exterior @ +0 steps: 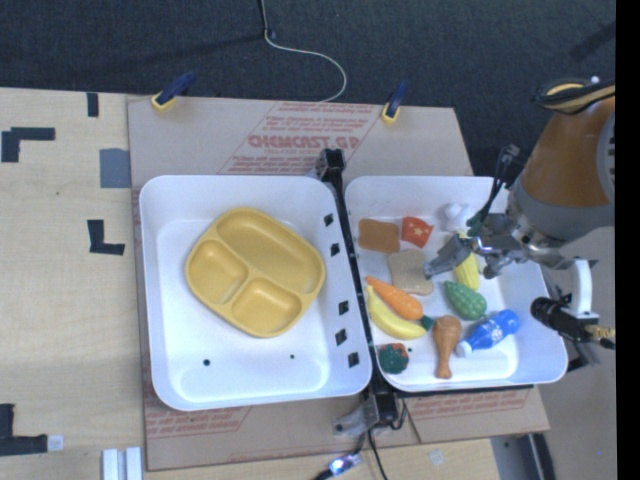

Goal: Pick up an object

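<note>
The robot's gripper (452,256) hovered low over crowded toy food in the right bin (540,368); whether it held anything was unclear. Closing there risked nudging the corn cob (467,271) aside.

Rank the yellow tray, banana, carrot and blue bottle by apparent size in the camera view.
1. Yellow divided tray, by far the largest.
2. Banana.
3. Carrot, close to the banana; unsure.
4. Blue bottle.

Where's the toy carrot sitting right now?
The carrot lies in the right bin, near its left wall, slanting just above the banana and below the brown bread slice.
</note>
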You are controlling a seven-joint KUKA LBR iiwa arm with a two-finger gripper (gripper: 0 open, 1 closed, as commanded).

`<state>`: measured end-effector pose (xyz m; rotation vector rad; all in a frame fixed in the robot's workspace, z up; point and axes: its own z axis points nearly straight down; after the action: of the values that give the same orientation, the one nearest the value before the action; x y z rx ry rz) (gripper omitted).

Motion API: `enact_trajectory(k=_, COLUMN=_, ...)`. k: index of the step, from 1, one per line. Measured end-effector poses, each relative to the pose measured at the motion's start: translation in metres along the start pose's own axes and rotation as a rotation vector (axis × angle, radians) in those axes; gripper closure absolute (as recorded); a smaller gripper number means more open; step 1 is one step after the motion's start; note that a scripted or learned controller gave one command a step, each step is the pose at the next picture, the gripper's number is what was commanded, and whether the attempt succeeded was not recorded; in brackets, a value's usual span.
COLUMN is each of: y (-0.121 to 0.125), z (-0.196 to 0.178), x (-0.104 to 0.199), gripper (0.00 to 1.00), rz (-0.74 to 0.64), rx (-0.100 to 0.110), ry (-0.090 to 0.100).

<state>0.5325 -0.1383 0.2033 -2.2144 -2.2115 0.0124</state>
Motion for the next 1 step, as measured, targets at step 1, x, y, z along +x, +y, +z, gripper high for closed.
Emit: enact_trajectory(k=1, y=0.0027, z=-0.0059, x=0.0, gripper=0.0, rz=-0.003, rx=-0.012, ry=-0.002)
